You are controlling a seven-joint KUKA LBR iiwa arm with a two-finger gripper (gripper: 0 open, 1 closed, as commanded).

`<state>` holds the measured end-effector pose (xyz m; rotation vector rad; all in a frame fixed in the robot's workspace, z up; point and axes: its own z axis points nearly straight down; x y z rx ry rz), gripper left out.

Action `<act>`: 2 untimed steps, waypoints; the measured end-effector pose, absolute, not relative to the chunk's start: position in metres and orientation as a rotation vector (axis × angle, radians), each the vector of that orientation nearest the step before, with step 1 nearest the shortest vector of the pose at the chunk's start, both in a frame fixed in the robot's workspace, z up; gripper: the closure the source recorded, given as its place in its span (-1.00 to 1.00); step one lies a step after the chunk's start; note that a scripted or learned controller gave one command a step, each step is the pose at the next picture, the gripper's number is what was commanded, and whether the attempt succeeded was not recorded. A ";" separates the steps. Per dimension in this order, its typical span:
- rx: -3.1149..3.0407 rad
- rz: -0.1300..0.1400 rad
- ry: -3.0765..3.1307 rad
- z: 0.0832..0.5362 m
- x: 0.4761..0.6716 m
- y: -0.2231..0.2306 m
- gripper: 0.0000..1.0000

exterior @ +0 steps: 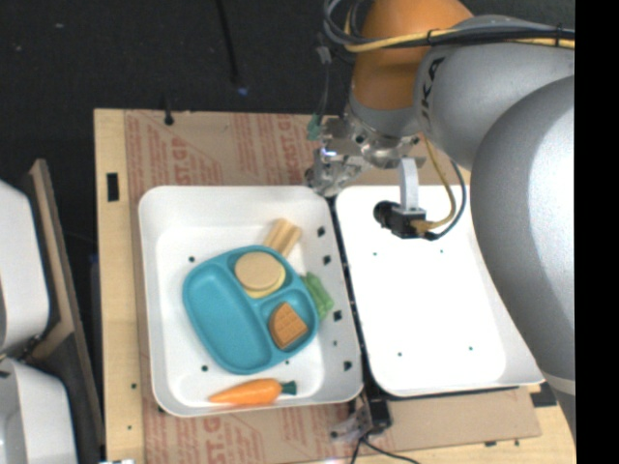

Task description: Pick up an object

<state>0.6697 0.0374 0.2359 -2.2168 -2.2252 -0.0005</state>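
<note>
While the arm hangs in from the right with its orange band high over the bench, the gripper [327, 174] sits above the far rim where the two bins meet, and I'd judge this the approach step, nothing picked yet. Whether it is spread or closed I cannot tell from here; the metal tip is a blur against the cardboard, and nothing shows held in it. The candidates all lie in the left bin [164, 222], nearer me and to the left of the tip: a wooden peg [282, 235] closest, then the blue tray [232, 322] carrying a round biscuit [260, 271] and a toast piece [288, 325], and the carrot [250, 391] farthest off. The next move, I reckon, calls for swinging over the left bin and descending on one.
</note>
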 end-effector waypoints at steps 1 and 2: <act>-2.218 -0.003 -2.225 0.247 0.666 0.084 1.00; -2.222 -0.001 -2.221 0.247 0.666 0.081 -1.00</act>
